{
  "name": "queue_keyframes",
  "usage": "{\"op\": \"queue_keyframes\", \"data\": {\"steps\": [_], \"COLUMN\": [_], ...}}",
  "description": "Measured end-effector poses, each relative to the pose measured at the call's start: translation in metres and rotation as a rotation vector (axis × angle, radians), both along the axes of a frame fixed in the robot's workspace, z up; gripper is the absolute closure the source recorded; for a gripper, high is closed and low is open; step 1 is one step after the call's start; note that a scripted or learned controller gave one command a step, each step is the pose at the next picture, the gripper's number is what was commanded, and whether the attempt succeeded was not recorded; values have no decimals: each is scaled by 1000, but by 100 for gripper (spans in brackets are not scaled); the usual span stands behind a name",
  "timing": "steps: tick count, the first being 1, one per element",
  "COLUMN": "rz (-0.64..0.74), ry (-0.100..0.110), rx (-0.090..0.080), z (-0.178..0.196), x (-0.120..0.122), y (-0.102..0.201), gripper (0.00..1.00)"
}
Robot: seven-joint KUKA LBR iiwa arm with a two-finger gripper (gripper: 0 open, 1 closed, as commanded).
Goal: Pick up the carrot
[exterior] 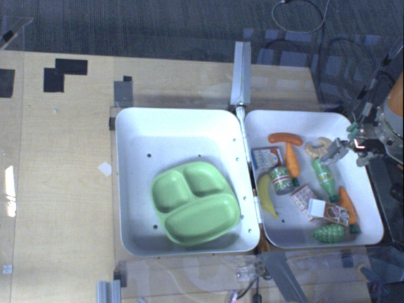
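You're at zero progress: the orange tapered carrot (292, 160) lies ungrasped in the right white bin (372, 229), end effector (344, 147) hovering nearby (can't tell its state).

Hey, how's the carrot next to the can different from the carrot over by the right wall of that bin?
The carrot by the can lies in the right bin's upper middle; the second carrot lies low by the right wall. The first shows its whole length; the second is partly hidden behind a small box. The first's top meets a sausage; the second doesn't. Both are orange, tapered and nearly upright in the view.
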State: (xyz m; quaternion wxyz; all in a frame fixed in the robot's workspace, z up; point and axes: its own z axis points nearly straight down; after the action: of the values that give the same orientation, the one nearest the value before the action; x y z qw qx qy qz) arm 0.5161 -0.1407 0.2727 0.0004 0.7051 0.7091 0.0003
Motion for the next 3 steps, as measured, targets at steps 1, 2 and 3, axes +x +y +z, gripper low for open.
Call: {"op": "queue_keyframes", "data": {"steps": [1,2,3], "rz": [99,-99,-100], "ry": [-1,-10,-16], "rx": [0,1,2], "z": [-128,-184,-173], "x": [69,52,55], "y": [25,52,52], "gripper": [0,0,100]}}
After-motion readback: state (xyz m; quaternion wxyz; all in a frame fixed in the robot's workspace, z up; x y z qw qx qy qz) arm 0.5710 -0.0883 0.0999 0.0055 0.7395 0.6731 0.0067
